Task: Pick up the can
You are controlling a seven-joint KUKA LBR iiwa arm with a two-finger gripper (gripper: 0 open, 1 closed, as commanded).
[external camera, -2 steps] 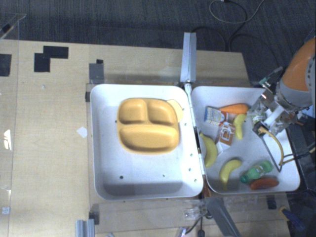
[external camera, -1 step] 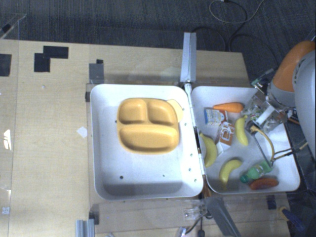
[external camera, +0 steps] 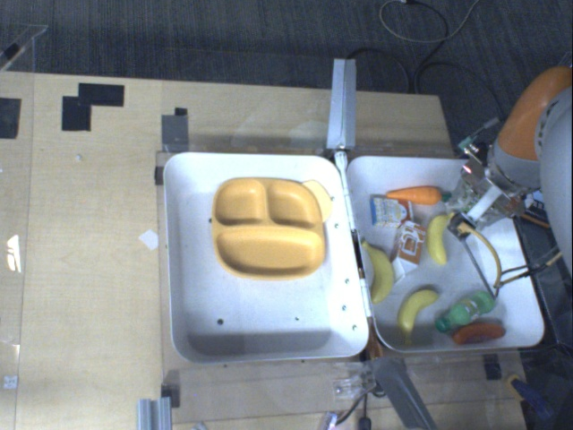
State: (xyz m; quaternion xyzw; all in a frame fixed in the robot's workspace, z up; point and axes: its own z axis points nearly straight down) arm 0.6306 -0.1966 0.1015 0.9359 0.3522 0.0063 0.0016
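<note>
Over the right bin's (external camera: 534, 322) upper right side, the gripper (external camera: 467, 206) hangs, jaw state unclear, near the carrot (external camera: 414, 195); no can is identifiable.

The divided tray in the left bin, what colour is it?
Yellow, a mustard shade; the divided tray shows best in the camera view.

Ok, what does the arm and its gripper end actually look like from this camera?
The arm is grey with a rounded orange band above the wrist. Its gripper end is pale metal with dark fittings. A yellowish cable loops down from it, alongside thinner dark wires.
</note>
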